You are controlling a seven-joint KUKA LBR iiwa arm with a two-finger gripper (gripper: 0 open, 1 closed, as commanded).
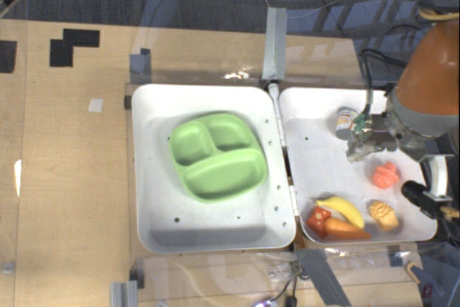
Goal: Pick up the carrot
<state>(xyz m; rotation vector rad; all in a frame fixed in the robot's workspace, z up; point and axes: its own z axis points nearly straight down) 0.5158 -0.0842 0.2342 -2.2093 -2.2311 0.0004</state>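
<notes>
Carrot, small, orange, tapered, plastic toy (346,228), is seen lying flat in the front-left corner of the shallow white right-hand bin (309,111), close to the bin's near wall. Its long axis runs roughly left-right in the camera view, w/ a slight downward slope toward the right. It is touched or nearly touched by a curved yellow toy banana (343,210) just behind it and a small red toy fruit, prob. a strawberry (318,216), at its left end; exact contact can't be told.

Two-finger metal gripper (357,151) is held above the middle of the same bin, well apart from the carrot, nothing seen between its tips. How far open it is can't be told at this res.

Key relation: the carrot lies toward the view's bottom from the gripper, slightly to its left, w/ the banana between the two. A descent across the carrot's short axis is judged necessary, w/ one finger on the crowded banana side, so a bumped banana is a likely risk.

Also noted in the bin: a pink-orange rounded toy (386,175), a yellow knobbly toy (382,213), a small can (346,120). A green divided plastic plate (218,155) sits in the left-hand white bin (154,169).
</notes>
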